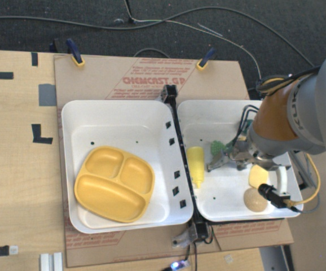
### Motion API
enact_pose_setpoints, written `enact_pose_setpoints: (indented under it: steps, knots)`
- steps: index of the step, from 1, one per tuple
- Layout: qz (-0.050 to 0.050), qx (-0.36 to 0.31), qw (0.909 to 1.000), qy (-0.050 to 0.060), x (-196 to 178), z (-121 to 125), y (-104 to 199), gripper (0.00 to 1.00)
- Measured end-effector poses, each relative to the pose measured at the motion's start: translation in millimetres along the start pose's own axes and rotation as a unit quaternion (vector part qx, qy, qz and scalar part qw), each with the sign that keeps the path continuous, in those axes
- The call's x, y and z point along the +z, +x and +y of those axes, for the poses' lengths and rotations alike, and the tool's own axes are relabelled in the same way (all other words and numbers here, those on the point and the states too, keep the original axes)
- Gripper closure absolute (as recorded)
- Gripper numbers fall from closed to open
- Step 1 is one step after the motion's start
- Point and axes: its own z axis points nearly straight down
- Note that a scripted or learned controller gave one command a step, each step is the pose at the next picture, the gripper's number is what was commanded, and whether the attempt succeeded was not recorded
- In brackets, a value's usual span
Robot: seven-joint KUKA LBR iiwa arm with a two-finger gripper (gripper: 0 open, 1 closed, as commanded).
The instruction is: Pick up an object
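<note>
Nearest the camera, at the front of the right bin (208, 210), a round tan ball-like obj (256, 201) sat by the front-right corner, w/ a pale yellow rounded obj (258, 176) just behind it, partly under the arm's wrist. In the left bin (73, 123), a yellow 3-compartment divided plate (114, 183) lay flat toward the front.

Mid-depth in the right bin, a yellow banana-shaped obj (196, 166) lay along the divider wall, and a small green toy (216, 148) sat just right of it. The gripper (224, 158) pointed left, low over the bin floor, just beside the green toy; fingers appeared slightly apart w/ nothing visibly between them, tho detail was small.

Farther back: cardboard sheet (152, 78) under the bins, held by two blue-yellow clamps (74, 52).

Judgement: the likely target was the green toy. To do it well, centre the fingers over it, go fully down before closing, and keep clear of the banana shape & divider.
</note>
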Motion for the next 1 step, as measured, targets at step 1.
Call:
enact_pose_setpoints:
  steps: [1]
  knots:
    - [-0.001, 0.000, 1.0000, -0.002, -12.3, 0.8, -0.7, 1.00]
